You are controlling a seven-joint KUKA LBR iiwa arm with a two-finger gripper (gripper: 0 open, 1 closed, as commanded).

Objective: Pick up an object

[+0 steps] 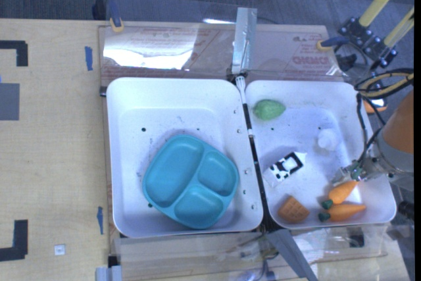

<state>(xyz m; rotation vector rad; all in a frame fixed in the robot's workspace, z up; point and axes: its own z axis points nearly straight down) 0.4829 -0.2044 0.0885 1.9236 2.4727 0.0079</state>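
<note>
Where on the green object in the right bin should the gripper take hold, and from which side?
Probably from straight above, closing across the short width of the green object. It looks like a low rounded oval lying flat, long axis left-right, near the right bin's far wall with open floor around it.

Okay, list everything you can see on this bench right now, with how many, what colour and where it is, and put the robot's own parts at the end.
bins: two, white, side by side on the bench.
divided plate: one, blue, in the left bin, toward its near side.
round lumpy object: one, green, far side of the right bin near the divider.
black-and-white object: one, middle of the right bin.
wedge-shaped piece: one, orange-brown, near edge of the right bin.
toy carrots: two, orange with green ends, near right corner of the right bin.
small pale object: one, white, right part of the right bin; hard to identify.
arm: one, grey with an orange band, at the right edge over the right bin.
</note>
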